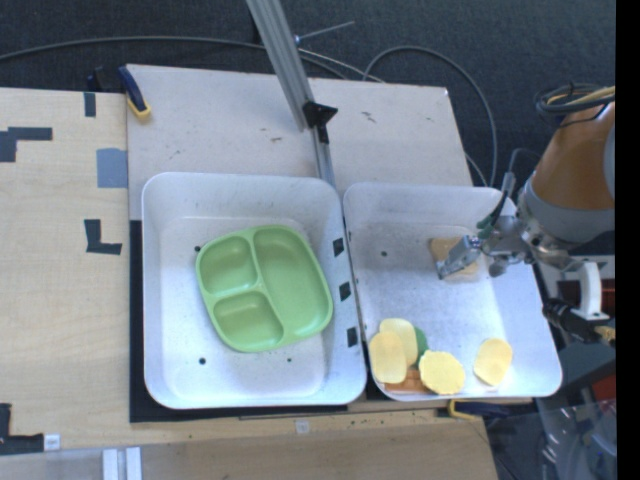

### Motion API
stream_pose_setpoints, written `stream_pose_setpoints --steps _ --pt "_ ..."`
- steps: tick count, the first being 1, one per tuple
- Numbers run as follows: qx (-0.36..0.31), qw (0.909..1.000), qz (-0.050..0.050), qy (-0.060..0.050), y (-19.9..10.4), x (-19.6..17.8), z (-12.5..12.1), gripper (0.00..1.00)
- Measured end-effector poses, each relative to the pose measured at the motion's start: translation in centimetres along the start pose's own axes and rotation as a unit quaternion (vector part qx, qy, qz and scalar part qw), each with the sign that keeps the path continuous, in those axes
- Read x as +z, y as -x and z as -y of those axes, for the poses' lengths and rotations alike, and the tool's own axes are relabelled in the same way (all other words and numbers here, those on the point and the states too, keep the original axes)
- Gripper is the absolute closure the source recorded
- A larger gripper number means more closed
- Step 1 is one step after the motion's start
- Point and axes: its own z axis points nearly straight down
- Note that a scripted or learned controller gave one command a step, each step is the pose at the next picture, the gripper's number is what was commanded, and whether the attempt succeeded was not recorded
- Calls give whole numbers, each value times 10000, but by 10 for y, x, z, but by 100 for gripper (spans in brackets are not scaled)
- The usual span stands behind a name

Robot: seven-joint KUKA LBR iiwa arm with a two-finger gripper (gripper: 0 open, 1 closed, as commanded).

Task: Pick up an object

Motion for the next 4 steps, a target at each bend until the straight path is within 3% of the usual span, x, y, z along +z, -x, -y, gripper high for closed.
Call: stream_pose_setpoints --steps 2,3,4 --pt "-4 10000 9 29 -6 105 3 0" --pt "-8 10000 -2 26 -7 94 3 100" --pt "-6 10000 5 54 -9 31 2 100"
